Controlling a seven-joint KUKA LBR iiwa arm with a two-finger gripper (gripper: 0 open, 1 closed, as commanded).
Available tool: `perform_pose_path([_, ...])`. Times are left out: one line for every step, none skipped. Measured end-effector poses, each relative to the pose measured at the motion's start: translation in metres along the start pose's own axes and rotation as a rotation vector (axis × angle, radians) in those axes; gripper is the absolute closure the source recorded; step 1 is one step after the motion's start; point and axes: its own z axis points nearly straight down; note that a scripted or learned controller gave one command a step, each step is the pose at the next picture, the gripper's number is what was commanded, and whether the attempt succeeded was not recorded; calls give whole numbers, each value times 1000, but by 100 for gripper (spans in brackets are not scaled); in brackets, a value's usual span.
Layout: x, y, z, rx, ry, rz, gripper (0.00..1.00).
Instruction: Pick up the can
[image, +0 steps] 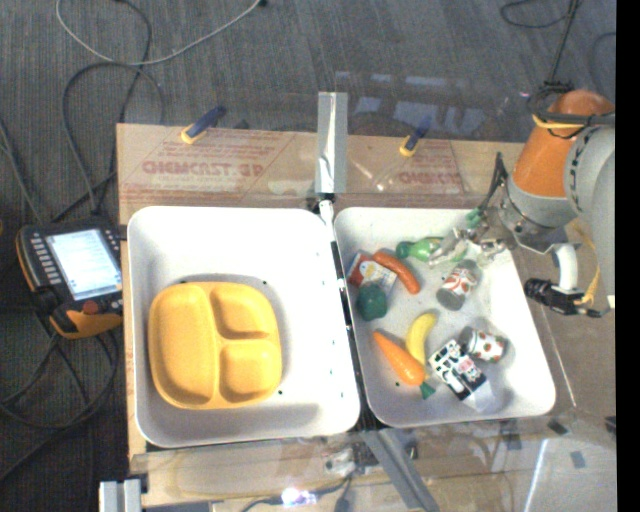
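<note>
Bench comes first for size: a brown board top (250, 165) carrying two shallow white plastic bins side by side. Taking the can as my landmark, the left-hand bin (200, 225) lies well off to its left and holds a yellow compartment tray (215, 342); the right-hand bin (540, 385) is the one the can lies in.

The grey arm with the orange band (548, 160) stands above and to the right of the can, and its claw (478, 238) hangs just above it, close to the bin's upper rim. Whether the claw is spread or pressed together I cannot tell from here; nothing shows pinched in it.

The small silvery can with a red label (457, 284) lies tipped on its side in the upper middle of that bin. I'd judge it light, stiff and thin-walled, smooth enough to slip and apt to roll, so the hold belongs across its round body, mid-length, squeezed gently.

Room looks fair: open white floor sits right of the can up to the bin wall. Left of it lies a red-orange sausage-shaped toy (392, 270), above-left a green toy (422, 247) near the claw, below-left a yellow banana (422, 335), and below it a red-and-white round toy (485, 347). None touches the can.
</note>
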Motion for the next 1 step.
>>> perform_pose_path([0, -4, 20, -1, 3, -1, 0])
